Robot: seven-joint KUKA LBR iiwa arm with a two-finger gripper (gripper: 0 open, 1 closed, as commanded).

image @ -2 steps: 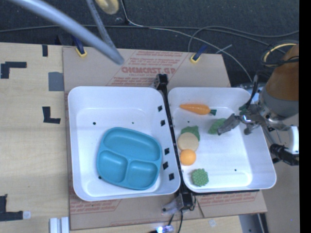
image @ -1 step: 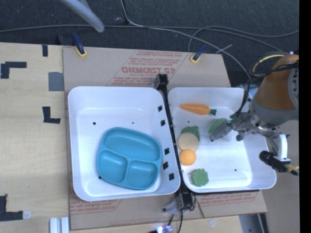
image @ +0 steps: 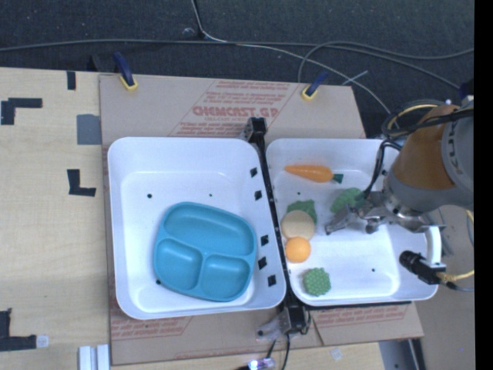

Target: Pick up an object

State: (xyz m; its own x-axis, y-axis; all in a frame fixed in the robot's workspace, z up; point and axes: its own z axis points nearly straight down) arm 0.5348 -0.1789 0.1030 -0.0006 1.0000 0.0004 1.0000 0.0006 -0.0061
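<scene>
A grey arm with an orange band reaches into the right bin (image: 385, 293) from three o'clock, its gripper (image: 339, 223) low over the bin floor and carrying nothing; whether the fingers are spread or closed cannot be told from this angle. No object has been lifted yet, so the pick appears not yet made. Candidates lie close: a green leafy piece (image: 348, 200) just at the gripper's one o'clock, a cream ball (image: 297, 225) at its nine o'clock, an orange ball (image: 297, 249) at seven o'clock and a green broccoli-like piece (image: 316, 281) toward six. A toy carrot (image: 311, 173) rests near the far wall at eleven o'clock. In the left bin (image: 123, 160) sits a blue divided plate (image: 204, 251). The crowded items could be nudged during a grasp
</scene>
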